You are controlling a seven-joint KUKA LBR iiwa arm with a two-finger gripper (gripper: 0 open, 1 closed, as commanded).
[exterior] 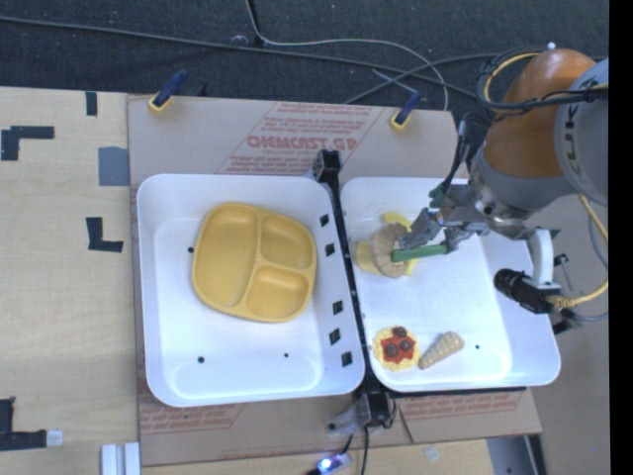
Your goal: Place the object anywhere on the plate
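A yellow plate (254, 261) with three compartments lies in the left white bin (168, 364). In the right bin (514, 359), close to the divider, sits a small heap of tan and yellow toy food (384, 248). My gripper (427, 239) hangs low over the right side of that heap, with a green strip (417, 253) showing at its tip against the tan piece. Whether it holds anything is hidden by its own body. The arm comes in from the right, with its orange band (539, 87) above the wrist.
Near the right bin's front edge lie a small round pizza-like toy with red dots (397, 347) and a tan cone-shaped toy (441, 348). A black divider (341, 285) separates the bins. Cables run along the arm at the right.
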